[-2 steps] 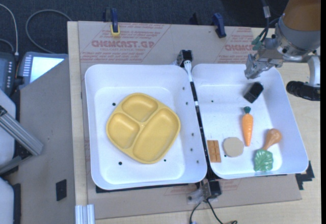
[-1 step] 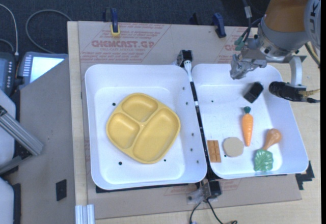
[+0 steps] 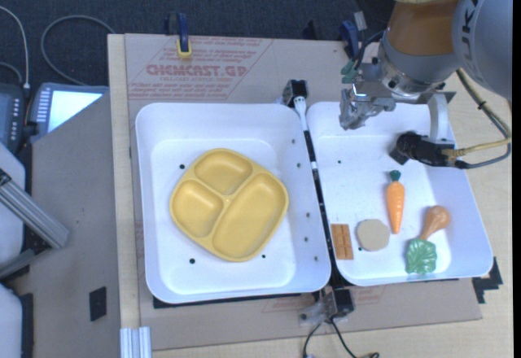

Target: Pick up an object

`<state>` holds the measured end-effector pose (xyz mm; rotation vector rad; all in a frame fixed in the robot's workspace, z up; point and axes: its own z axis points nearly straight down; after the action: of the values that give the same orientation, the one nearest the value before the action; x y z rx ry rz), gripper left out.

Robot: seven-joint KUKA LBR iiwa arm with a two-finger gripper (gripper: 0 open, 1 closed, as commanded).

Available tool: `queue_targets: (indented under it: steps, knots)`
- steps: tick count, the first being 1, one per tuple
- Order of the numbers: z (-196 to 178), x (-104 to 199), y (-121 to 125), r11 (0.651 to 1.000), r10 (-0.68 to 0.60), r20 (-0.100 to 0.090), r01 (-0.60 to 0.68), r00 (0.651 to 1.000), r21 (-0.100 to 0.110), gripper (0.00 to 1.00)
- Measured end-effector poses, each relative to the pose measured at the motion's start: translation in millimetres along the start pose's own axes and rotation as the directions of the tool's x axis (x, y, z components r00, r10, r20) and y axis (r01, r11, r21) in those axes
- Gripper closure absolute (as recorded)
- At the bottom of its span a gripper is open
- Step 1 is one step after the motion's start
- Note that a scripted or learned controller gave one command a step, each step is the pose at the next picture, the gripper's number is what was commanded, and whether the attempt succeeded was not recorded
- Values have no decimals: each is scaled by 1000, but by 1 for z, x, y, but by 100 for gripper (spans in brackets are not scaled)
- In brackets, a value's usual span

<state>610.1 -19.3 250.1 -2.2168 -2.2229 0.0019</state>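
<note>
One carrot (image 3: 395,204) lies apart from, seemingly below, tool (image 3: 356,118)

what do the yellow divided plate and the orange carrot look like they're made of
Yellow three-compartment plate: likely moulded plastic, with a smooth matte surface and uniform colour. Orange carrot with green top: probably toy plastic, given its even colour and soft sheen, though rubber is possible.

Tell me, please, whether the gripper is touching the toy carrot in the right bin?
Apart. The camera view shows the gripper over the bin's far end, with bare white bin floor between it and the carrot.
</note>
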Motion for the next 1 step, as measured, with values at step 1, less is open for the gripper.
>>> queue_targets:
  steps: [1]
  knots:
    - [9,43,-2,1000,1,0,-1,1000,0,100]
